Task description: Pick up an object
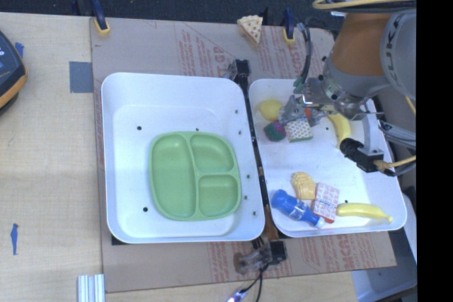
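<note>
While the gripper (pixel 297 112) sits low in the right bin (pixel 396 219), can't tell how its fingers stand. Right under it there's a small checkered packet (pixel 300 130), tilted, long axis unclear. Crowding it: a yellow lemon (pixel 270 109), a dark berry-looking thing (pixel 275 131), and a smooth banana (pixel 340 127) running up-down. Near the front edge are a blue bottle (pixel 291 206) and another banana (pixel 362 211) lying sideways. Left bin (pixel 120 152) holds a green divided plate (pixel 195 175).

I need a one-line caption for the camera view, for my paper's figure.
KUKA arm's gripper lowered over toys in the right bin; a green divided plate lies in the left bin.
</note>
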You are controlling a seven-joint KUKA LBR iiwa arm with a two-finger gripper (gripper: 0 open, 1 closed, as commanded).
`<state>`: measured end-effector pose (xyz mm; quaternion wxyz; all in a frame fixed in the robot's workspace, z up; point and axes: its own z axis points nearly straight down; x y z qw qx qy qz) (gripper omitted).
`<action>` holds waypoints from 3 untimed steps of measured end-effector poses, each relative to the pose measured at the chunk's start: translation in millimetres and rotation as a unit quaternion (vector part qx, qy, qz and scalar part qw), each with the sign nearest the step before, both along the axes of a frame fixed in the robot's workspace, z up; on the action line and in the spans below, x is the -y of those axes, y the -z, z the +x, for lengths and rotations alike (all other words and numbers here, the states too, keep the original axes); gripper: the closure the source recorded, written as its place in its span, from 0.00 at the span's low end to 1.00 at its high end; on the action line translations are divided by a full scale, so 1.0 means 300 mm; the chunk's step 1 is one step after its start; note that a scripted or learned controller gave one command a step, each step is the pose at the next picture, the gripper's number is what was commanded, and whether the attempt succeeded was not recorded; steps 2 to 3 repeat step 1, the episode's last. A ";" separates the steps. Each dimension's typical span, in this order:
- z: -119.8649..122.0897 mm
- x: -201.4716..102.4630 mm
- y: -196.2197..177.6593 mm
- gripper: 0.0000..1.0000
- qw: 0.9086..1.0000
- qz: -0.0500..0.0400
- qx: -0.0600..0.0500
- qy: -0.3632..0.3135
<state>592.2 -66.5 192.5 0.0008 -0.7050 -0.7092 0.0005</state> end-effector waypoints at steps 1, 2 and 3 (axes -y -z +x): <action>-0.052 -0.167 -0.034 1.00 1.000 -0.001 -0.002 0.000; -0.052 -0.167 -0.034 1.00 1.000 -0.001 -0.002 0.000; -0.052 -0.167 -0.034 1.00 1.000 -0.001 -0.002 0.000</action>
